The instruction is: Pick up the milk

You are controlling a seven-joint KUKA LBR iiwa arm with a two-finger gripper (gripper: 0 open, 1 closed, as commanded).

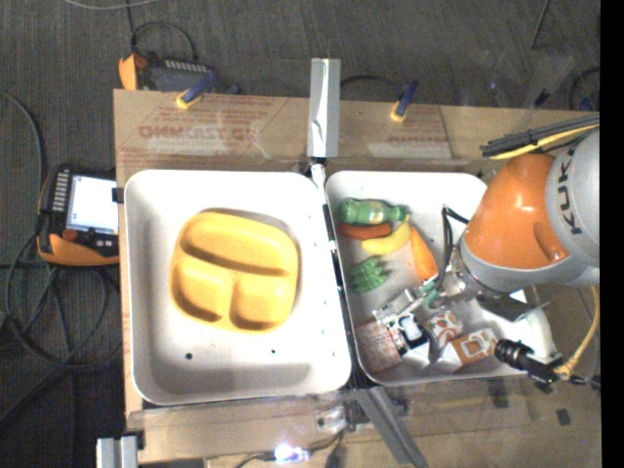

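The milk looks like a small white carton with orange-red markings, lying near the front wall of the right bin. My gripper hangs low over the front middle of that bin, just left of the carton and above it. The grey arm with its orange band comes in from the right and hides the bin's right side. From this view I cannot make out whether anything is in the gripper.
In the right bin's back half lie a green bottle, a red piece, a banana, a carrot and a green vegetable. A brown packet lies front left. The left bin holds a yellow divided plate.
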